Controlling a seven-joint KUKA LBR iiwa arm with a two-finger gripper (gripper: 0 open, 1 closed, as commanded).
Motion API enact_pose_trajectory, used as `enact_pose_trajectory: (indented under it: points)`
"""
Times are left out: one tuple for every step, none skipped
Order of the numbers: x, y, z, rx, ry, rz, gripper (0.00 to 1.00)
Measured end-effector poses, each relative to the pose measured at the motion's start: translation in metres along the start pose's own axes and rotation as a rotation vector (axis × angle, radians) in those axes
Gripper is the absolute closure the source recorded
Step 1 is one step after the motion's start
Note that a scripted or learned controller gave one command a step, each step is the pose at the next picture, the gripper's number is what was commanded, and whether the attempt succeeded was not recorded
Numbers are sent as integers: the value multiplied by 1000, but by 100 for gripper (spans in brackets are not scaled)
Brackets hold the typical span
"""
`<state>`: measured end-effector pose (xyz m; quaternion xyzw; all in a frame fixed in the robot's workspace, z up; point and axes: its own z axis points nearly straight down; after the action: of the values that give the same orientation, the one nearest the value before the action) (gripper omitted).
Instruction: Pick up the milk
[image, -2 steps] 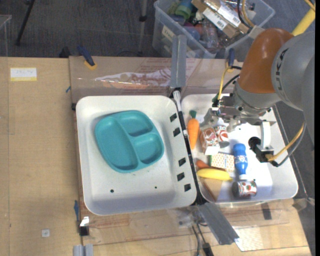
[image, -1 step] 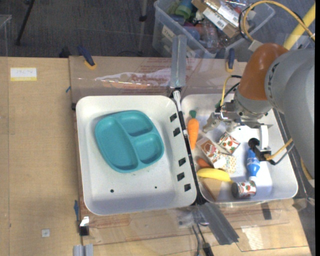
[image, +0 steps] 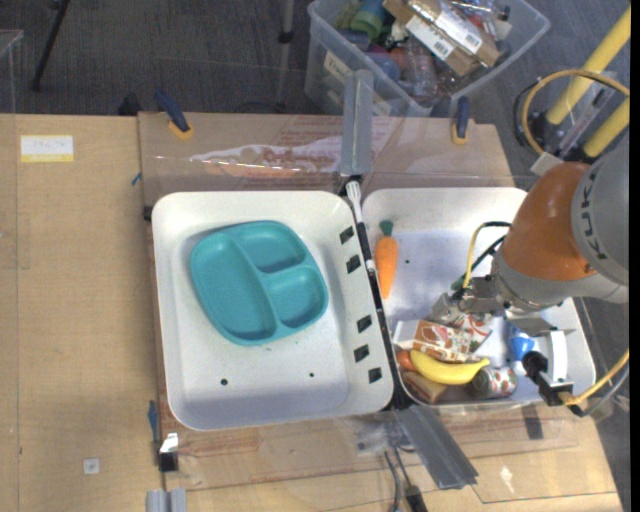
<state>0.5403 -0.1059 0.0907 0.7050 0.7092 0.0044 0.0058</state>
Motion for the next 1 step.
enact_pose_trajectory:
  points:
    - [11, -47, -6, -32, -6, -13, 0]
